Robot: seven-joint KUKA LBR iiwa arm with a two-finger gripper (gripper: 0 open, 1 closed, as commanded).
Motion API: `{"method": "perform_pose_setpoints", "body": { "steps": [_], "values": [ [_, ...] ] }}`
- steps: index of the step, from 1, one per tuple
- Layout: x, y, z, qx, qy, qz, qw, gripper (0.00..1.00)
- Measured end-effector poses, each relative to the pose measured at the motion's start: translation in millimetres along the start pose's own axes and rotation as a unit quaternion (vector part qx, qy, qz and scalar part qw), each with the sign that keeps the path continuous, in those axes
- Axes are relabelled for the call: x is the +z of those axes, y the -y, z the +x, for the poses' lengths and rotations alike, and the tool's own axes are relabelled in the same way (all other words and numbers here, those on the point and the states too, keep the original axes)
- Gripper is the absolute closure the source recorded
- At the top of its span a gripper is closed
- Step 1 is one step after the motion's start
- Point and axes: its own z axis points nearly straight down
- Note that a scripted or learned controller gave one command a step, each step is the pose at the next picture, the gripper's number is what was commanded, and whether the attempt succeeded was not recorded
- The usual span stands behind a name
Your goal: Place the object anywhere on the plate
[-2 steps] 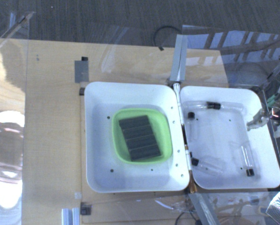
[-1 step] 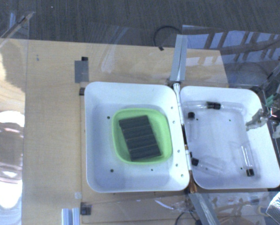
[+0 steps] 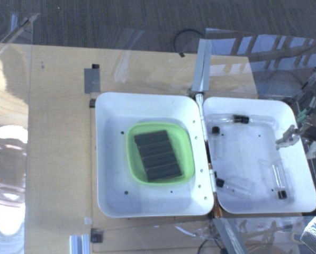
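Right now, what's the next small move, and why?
Probably none beyond backing the gripper off: the dark ridged block already lies flat inside the green plate in the left bin, while the gripper sits over the right bin's outer rim, apart from it.

It looks like a lab: a wooden bench (image 3: pixel 52 142) with two white bins (image 3: pixel 107 142), wires (image 3: pixel 187 36), and clear plastic walls (image 3: pixel 9 89).
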Motion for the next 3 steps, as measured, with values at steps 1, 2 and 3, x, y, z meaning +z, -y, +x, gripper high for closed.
{"method": "perform_pose_setpoints", "body": {
  "steps": [1,2,3],
  "values": [
    [6.7,0.4,1.0,0.03,0.0,0.0,0.9996,0.0],
    [1.3,0.1,0.6,0.046,0.0,-0.001,0.9989,0.0],
    [-0.3,1.2,4.7,0.057,0.0,0.0,0.9984,0.0]
  ]
}}
